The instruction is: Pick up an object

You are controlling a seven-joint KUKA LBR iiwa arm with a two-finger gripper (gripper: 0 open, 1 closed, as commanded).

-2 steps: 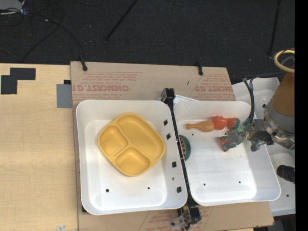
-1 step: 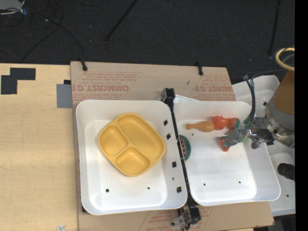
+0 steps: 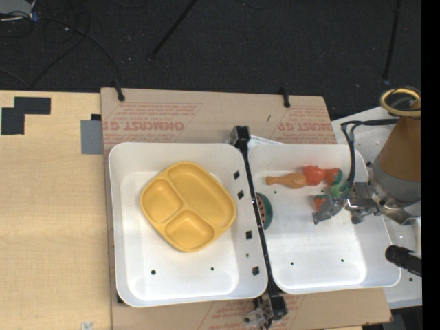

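Orange toy (image 3: 302,177) lies in right bin (image 3: 323,267); pincer (image 3: 328,208) beside it, grip state unclear.

We list a dark floor (image 3: 206,33) behind the bench, crossed by thin black cables (image 3: 89,5). On the left we note a pale wooden tabletop (image 3: 48,218) with black and grey patches. In the middle we record a printed cardboard sheet (image 3: 199,115). Lighting is even.

Tool (image 3: 326,210) low, arm from right
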